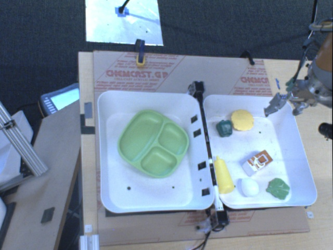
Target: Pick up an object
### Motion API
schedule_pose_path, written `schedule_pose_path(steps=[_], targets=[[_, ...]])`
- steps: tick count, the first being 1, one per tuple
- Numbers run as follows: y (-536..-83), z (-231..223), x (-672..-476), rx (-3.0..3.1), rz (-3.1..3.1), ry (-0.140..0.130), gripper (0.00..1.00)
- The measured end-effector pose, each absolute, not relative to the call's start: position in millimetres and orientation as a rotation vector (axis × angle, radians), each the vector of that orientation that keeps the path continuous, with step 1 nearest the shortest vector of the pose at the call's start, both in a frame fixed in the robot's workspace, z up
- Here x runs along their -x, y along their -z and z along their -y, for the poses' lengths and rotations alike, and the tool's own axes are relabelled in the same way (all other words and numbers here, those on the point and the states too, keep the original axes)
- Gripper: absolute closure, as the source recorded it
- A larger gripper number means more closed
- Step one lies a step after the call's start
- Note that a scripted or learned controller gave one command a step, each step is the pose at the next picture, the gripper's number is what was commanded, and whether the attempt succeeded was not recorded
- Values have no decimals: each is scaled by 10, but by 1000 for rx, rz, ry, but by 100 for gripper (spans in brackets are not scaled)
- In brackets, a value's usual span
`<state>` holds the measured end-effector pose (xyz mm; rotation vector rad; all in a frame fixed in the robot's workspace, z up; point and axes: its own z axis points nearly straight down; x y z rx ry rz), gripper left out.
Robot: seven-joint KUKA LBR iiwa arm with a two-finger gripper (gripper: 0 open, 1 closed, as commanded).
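Nearest the camera, along the front wall of the right bin (304, 184), lie a green leafy piece (279, 188), a white egg-shaped ball (250, 187) and a yellow banana-like piece (224, 175) that rests against the divider between the bins. Just behind them sits a small orange-and-white carton (257, 161), tilted on the bin floor. Further back, a round yellow piece (242, 120) lies just beside a dark green lump (224, 128).

The left bin (112, 191) holds a green divided plate (154, 143).

At the far right corner of the right bin, the gripper (274, 106) hangs over the rim, near the round yellow piece but apart from it. Whether its fingers are open or closed cannot be told at this size; nothing is seen between them.

Any of these would do. The round yellow piece is closest and looks light and smooth, likely hollow plastic, so it may slip; a hold across its widest part seems best. The carton offers flat sides, probably the surer grip.
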<state>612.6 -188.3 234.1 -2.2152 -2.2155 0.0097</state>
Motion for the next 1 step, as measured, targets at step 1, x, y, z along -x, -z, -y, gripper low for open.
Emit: schedule_pose_path(steps=[1], targets=[[-2420, 1875, -6151, 2219, 2227, 1, 0]])
